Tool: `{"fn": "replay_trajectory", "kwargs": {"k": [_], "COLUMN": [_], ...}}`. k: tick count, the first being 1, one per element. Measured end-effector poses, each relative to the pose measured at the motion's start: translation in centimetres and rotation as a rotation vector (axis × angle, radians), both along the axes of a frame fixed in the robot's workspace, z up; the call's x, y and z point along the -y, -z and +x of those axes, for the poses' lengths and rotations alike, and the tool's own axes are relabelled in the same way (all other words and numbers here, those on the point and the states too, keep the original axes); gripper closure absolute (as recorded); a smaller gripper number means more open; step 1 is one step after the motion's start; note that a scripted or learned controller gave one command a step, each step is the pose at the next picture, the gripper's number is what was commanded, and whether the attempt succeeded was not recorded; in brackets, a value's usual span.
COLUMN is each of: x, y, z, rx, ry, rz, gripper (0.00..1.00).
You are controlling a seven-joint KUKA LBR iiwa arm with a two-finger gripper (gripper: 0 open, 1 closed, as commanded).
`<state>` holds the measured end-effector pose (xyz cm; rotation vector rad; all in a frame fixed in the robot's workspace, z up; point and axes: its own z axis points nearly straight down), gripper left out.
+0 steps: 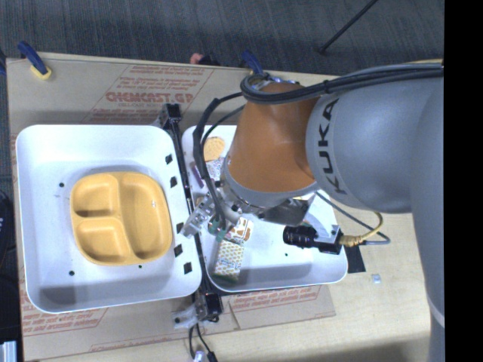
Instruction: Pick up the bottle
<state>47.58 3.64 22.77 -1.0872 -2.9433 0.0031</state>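
Observation:
The grey arm with its orange band (272, 145) reaches over the right bin (317, 274) and hides most of its floor. My gripper (213, 219) is low at the bin's left wall, near the divider between the bins. Something small and greenish (219, 225) sits right at the gripper; I cannot tell what it is or whether it is held. Just below the gripper lie an orange-brown packet (241, 233) and a patterned pouch (229, 260).
A yellow divided plate (121, 217) lies in the left bin (38, 172). A round tan item (214, 148) rests at the back of the right bin. A black camera fitting (302, 237) and its cable hang off the wrist. Blue clamps (34, 59) hold the cardboard.

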Motion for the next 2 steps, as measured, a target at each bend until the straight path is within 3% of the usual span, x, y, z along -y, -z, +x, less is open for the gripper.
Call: {"fn": "replay_trajectory", "kwargs": {"k": [1,2], "x": [-10.2,-1.4], "y": [-0.9,2.8], "z": [0.3,0.0], "rx": [0.003,0.001], "ry": [-0.088,-0.039], "rz": [0.0,-0.001], "gripper": [1.0,1.0]}}
